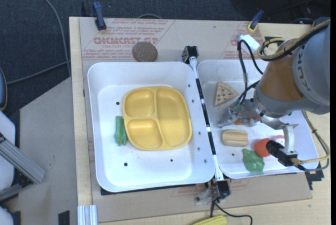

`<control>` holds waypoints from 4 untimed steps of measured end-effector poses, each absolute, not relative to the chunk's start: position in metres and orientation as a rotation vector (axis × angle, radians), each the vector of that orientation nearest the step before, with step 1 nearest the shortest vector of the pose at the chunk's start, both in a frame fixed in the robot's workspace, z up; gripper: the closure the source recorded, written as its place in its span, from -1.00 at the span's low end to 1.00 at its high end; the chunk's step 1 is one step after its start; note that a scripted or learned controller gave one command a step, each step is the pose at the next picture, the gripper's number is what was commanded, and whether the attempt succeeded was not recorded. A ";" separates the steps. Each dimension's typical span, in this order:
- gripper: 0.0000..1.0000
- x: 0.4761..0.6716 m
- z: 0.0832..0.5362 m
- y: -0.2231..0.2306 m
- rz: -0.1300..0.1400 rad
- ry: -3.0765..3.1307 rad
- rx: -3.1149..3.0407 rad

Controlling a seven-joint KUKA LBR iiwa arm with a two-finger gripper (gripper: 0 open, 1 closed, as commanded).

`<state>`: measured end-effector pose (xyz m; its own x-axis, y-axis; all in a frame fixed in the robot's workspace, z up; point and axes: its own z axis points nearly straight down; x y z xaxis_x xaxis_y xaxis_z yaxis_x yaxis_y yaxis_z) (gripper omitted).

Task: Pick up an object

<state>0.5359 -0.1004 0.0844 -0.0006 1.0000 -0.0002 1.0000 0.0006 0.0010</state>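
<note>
Two bins are seen side by side. Nearest, in the right bin (pixel 310 158), lie a green leafy piece (pixel 253 161) and a red-orange piece (pixel 262 146), then a tan bread roll (pixel 234 137). Just beyond, the gripper (pixel 237 115) is lowered; its state cannot be told. Farther back lies a pizza slice (pixel 224 93).
</note>
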 end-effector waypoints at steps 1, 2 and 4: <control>-1.00 0.542 0.084 -0.098 0.001 2.221 2.220; -1.00 0.543 0.084 -0.098 0.001 2.221 2.220; -1.00 0.506 0.084 -0.096 -0.001 2.223 2.224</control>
